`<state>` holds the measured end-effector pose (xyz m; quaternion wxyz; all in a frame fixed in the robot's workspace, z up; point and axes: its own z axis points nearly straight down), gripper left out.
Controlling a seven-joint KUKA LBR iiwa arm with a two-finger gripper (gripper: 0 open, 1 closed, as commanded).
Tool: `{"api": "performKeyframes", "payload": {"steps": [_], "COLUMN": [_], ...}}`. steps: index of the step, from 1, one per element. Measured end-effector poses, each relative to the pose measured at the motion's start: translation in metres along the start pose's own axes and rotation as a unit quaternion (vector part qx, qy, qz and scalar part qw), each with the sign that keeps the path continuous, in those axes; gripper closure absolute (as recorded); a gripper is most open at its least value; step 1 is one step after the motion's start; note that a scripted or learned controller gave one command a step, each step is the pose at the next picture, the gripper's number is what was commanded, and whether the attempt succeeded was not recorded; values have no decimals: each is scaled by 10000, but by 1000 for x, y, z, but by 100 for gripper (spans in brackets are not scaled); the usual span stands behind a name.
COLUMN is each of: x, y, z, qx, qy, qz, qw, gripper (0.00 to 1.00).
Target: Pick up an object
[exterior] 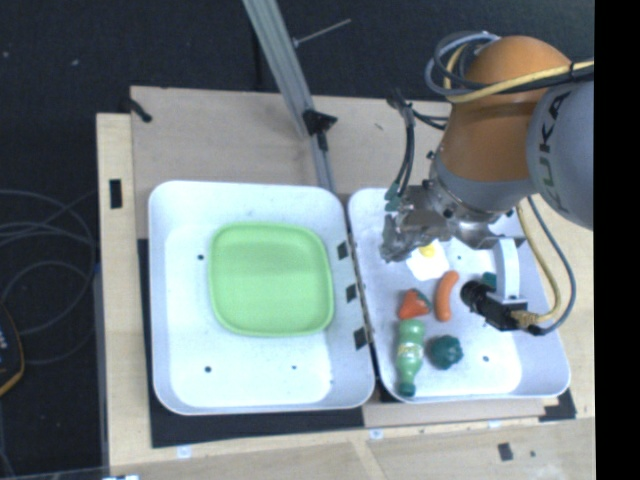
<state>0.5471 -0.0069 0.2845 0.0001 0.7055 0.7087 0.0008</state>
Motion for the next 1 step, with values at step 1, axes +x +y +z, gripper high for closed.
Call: {"api": "performKeyframes", "payload": {"steps": [1], "x": [56], "y": [-2], "z": [5], "qx": [4], "qy": [-1], "qz": [4], "qw": [10000], "gripper": [100]}}
